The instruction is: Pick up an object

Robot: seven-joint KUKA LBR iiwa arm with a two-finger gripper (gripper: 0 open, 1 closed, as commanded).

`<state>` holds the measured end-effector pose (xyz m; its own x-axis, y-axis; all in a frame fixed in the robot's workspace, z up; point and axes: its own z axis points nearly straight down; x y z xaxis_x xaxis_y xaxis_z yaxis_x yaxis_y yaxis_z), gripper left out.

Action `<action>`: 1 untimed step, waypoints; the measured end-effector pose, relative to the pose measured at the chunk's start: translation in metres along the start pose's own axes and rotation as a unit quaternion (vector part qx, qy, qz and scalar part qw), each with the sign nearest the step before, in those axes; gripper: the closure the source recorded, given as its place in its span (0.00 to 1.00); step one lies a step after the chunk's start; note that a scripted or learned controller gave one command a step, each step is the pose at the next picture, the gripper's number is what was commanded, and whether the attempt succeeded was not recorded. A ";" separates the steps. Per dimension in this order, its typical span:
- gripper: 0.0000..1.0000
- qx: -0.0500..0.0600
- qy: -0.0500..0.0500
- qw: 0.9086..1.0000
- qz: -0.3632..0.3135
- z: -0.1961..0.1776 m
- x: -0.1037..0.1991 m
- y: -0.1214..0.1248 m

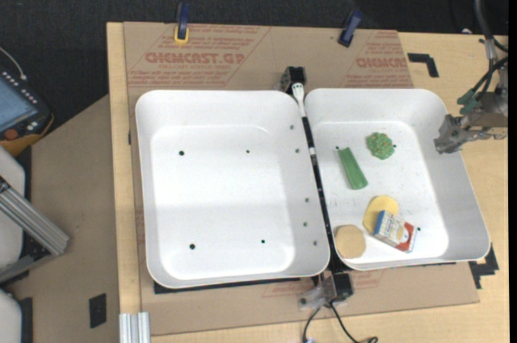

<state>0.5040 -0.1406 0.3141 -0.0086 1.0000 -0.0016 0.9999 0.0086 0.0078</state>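
Camera view: two white bins are seen side by side on the tabletop [242, 51], and the right bin [460, 204] is taken as the landmark. All the objects lie inside it. A green stick [352, 168] is laid near the bin's left wall, pointing roughly up and down the frame. A green clump [380, 144] sits just to its upper right, apart from it. Toward the bin's near edge a tan disc [350, 240] is found, and beside it a yellow piece [380, 212] with a small carton [396, 232] resting against or over it; which of the two is on top cannot be told for certain. The left bin [153, 172] is bare of objects.

The tool [449, 136] is seen at the right bin's right rim, over the wall, well apart from every object. Nothing is seen between its tips; whether they are apart or together cannot be told at this size.

The step in hand is judged to be the approach, with no grasp yet made. It would be done best if a lone object were chosen: the stick or the clump, each with free floor around it. For the stick, the tool should be turned to close across its narrow width and brought straight down at its middle. The crowded yellow piece and carton are better avoided, since a neighbour could be nudged.
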 end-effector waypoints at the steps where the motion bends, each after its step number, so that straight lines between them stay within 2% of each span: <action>1: 1.00 0.000 0.001 1.000 0.000 -0.036 0.071 0.006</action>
<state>0.5094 -0.0695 0.3498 -0.0090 1.0000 0.0006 0.9999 0.0090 0.0070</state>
